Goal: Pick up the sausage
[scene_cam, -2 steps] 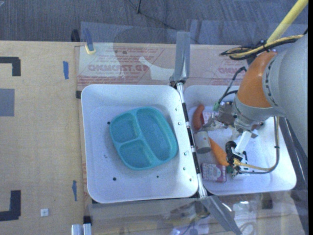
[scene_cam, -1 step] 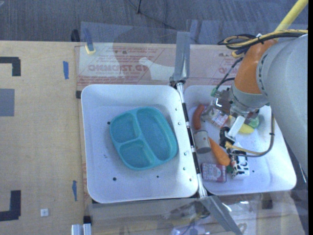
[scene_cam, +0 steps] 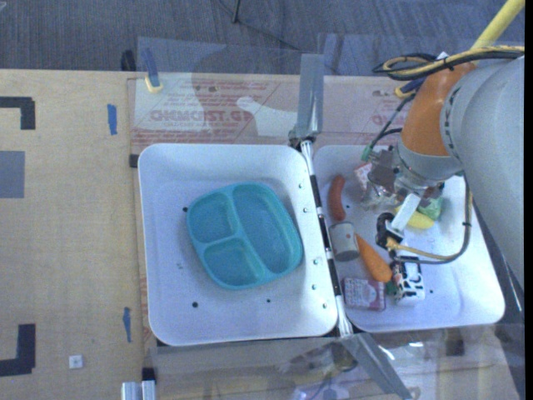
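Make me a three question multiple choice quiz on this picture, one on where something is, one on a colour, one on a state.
1. Where does the sausage lie?
A. in the right bin, by its left wall
B. on the divided plate
C. on the bench outside the bins

2. What colour is the divided plate in the left bin?
A. red
B. teal
C. yellow

3. How does the sausage stand with the tool?
A. clamped in it
B. lying apart from it, to its left in the view
C. hanging under it

Answers: 1 A, it rests in the right bin beside the divider; 2 B, the plate is blue-green; 3 B, bare bin floor shows between them.
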